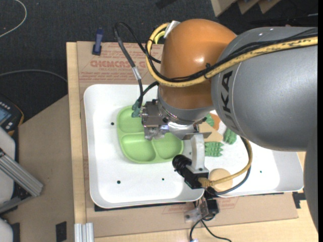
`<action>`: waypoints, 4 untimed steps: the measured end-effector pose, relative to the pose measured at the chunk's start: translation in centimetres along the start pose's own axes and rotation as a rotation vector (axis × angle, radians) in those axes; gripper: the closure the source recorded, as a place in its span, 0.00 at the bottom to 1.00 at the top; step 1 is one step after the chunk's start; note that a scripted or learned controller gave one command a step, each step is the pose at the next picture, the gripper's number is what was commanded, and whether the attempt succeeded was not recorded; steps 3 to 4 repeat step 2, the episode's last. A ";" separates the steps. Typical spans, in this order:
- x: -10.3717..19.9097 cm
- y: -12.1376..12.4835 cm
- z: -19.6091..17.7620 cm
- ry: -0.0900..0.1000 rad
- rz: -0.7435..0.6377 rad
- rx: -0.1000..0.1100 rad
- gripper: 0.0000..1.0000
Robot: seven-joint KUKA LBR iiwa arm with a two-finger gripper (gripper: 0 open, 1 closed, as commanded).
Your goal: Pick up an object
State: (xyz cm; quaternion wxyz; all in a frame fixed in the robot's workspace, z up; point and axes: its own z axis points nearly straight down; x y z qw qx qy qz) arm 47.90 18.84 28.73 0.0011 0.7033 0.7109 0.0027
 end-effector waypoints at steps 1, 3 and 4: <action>-8.9 0.1 -10.1 -0.001 0.019 -0.008 1.00; -3.9 0.1 -12.2 0.000 0.005 0.000 1.00; -3.9 0.1 -12.2 0.000 0.005 0.000 1.00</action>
